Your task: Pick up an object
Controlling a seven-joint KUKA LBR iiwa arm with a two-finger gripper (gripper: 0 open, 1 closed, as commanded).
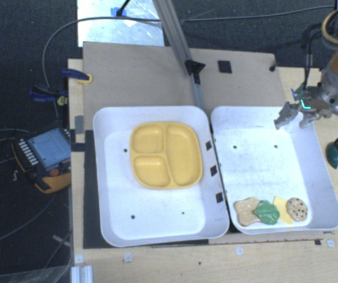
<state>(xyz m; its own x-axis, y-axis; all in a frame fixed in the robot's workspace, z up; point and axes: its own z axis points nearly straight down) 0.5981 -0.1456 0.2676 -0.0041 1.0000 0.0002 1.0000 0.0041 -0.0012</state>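
Small food-shaped items lie along the near edge of the right bin [257, 152]: a tan piece [246, 210], a green leafy piece [267, 212], a yellow slice [282, 207] and a round speckled cookie [297, 209]. My gripper [295, 119] hangs over the far right corner of that bin, well away from the items. Its two fingers stand apart with nothing between them.
In the left bin [116, 217] rests a yellow divided plate [165, 155]. A grey pole [175, 28] slants down from the top to the gap between the bins. A teal object [332, 155] lies outside the right bin, and cables and a handheld device [44, 158] lie left of the bench.
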